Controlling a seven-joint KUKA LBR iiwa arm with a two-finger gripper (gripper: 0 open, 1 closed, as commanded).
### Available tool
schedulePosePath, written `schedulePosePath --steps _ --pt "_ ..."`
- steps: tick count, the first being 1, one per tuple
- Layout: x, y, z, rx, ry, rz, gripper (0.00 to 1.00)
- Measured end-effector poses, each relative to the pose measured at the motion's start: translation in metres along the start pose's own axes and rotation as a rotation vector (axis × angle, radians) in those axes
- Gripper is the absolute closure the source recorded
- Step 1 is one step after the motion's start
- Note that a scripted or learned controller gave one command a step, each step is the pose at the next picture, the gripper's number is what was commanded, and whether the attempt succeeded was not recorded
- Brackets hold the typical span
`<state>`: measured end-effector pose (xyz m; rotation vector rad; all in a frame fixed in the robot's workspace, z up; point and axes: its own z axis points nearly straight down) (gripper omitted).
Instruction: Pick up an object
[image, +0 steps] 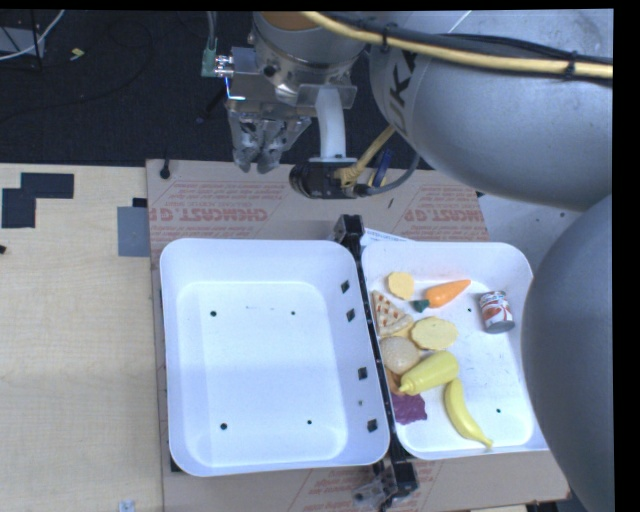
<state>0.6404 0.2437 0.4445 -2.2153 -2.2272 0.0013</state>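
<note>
Hanging high above the far edge of the table (80, 330), the end effector (265, 150) sits beyond the left bin (190, 265), its fingers drawn close together with nothing between them. All the objects lie in the right bin (515, 265): a carrot (447, 292), a small can (494, 310), a banana (463, 412), a yellow squeeze bottle (430, 372), a waffle piece (388, 312) and a purple scrap (408, 407).
</note>
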Motion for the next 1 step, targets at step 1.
schedulePosePath --steps 1 --pt "-0.0008 -0.0117 -0.0775 -0.005 0.002 0.001 1.0"
